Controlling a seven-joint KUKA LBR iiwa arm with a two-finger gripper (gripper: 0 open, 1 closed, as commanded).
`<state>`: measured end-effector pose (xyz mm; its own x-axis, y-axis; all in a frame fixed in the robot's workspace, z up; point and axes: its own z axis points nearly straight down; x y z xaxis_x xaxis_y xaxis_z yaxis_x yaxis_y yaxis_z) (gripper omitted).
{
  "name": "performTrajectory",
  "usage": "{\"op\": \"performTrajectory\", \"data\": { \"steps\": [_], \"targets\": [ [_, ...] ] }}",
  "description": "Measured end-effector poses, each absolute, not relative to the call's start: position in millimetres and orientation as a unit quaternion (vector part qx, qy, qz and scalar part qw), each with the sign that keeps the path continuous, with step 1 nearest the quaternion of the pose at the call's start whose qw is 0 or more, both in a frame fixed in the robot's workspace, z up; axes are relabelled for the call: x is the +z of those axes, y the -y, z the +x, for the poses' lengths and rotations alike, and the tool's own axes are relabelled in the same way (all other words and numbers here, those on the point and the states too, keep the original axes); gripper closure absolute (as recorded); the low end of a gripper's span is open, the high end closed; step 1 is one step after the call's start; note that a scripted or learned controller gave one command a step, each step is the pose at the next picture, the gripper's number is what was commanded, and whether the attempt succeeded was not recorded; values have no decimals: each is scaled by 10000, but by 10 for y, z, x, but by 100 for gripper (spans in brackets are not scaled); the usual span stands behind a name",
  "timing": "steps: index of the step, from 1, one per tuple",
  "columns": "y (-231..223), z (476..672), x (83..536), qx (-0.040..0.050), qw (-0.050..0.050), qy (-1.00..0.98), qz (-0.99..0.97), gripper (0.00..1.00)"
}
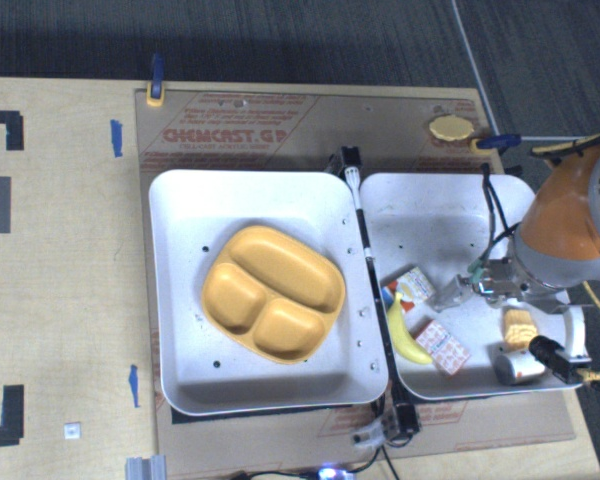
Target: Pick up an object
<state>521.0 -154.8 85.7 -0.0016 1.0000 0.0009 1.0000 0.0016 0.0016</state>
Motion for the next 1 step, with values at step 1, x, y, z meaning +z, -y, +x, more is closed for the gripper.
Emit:
{"op": "performTrajectory", "data": {
  "steps": [1],
  "targets": [
    [964, 4813, 866, 14, 48, -7066, 7076, 0]
  ]
}}
